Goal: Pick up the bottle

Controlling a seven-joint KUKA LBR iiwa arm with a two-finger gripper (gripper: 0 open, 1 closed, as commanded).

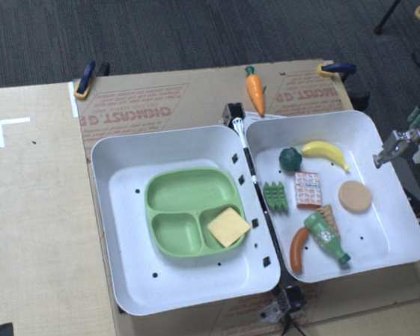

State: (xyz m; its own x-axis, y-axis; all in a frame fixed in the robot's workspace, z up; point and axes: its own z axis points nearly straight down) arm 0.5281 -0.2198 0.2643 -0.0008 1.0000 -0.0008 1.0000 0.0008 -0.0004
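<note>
The green bottle (327, 237) lies on its side in the right bin (400, 247), near the front, with its cap pointing to the front right. A red sausage (298, 249) lies just to its left and a red-and-white box (307, 189) just behind it. At the view's right edge a small grey metal part, seemingly my gripper (401, 144), hangs by the right bin's outer rim. It is well apart from the bottle and nothing is visible in it.
The right bin also holds a banana (324, 153), a dark green ball (290, 159), a tan disc (355, 197) and a small green ridged piece (275, 196). The left bin (119, 234) holds a green divided tray (192, 211) with a yellow block (228, 227). A carrot (254, 89) lies behind the bins.
</note>
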